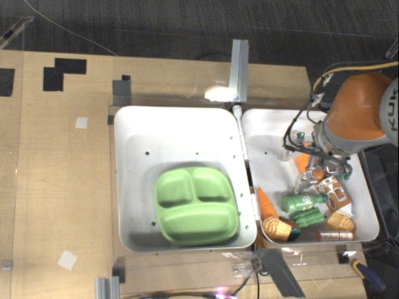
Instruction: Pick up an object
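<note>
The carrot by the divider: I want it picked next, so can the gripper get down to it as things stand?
Probably yes. The carrot lies uncovered against the right bin's left wall, and the gripper hangs nearby. That wall and the corn cone touching its lower end may crowd the fingers.

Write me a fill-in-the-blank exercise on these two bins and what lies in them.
1. The green divided plate lies in the ____ bin.
2. The gripper hangs over the ____ bin.
3. The carrot lies against that bin's ____ wall.
4. The band above the arm's wrist is ____.

Missing words: left; right; left; orange
</note>
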You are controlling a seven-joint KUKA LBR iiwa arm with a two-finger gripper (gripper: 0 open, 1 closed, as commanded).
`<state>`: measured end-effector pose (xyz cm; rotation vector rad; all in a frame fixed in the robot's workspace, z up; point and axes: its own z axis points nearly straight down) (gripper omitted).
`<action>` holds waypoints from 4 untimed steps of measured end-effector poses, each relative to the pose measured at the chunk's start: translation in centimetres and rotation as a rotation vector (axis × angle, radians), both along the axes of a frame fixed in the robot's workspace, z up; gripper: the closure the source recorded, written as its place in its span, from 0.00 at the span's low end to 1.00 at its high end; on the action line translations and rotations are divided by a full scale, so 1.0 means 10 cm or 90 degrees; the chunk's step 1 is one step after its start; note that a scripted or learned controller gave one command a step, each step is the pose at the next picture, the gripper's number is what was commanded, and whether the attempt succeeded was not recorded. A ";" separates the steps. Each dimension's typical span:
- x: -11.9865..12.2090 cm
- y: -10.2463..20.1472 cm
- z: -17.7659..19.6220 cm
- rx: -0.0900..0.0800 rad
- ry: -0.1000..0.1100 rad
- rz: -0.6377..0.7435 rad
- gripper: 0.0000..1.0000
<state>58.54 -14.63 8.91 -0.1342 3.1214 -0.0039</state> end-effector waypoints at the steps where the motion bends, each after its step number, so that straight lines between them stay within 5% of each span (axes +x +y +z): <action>1: -0.46 0.14 0.01 -0.004 -0.004 0.131 0.00; 2: 0.34 -0.30 -0.01 -0.001 0.001 0.083 0.00; 3: -0.03 0.10 0.01 0.000 0.003 0.058 0.00; 4: -0.67 0.12 0.02 -0.001 0.000 0.066 0.00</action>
